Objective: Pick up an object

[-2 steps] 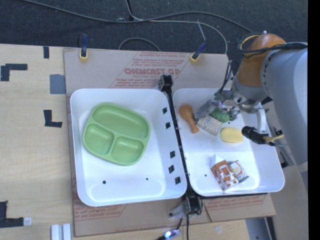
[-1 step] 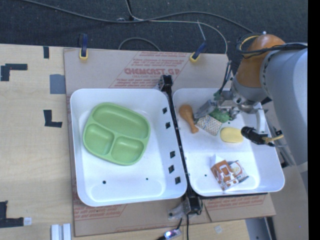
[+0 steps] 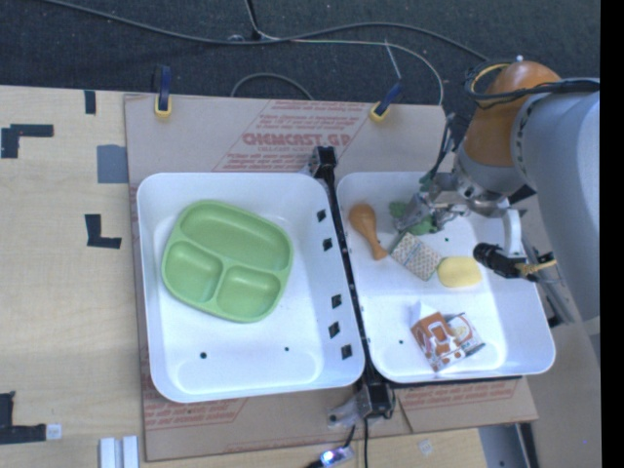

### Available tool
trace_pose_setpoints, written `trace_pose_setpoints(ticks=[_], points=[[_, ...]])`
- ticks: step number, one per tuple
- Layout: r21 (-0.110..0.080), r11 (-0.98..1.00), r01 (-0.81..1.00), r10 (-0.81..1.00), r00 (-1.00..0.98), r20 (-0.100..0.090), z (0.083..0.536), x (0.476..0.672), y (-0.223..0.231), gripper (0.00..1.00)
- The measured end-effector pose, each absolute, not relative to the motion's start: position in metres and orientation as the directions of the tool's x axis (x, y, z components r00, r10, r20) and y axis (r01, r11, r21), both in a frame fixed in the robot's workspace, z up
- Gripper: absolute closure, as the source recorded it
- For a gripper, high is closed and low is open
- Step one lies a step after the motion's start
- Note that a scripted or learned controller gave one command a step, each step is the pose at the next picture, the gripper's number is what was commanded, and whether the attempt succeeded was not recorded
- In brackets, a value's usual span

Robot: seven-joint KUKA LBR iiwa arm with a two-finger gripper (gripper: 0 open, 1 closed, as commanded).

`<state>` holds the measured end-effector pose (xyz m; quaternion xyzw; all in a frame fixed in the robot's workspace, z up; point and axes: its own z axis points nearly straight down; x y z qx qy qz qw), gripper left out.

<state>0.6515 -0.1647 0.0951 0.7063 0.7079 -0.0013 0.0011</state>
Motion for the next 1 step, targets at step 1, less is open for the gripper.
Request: trace_pose_setpoints(ticks=[1], points=[[0.002, 0.002, 1.000, 1.000, -0.002, 0.000, 0.1450, 0.6551, -0.1542, 1.00]])
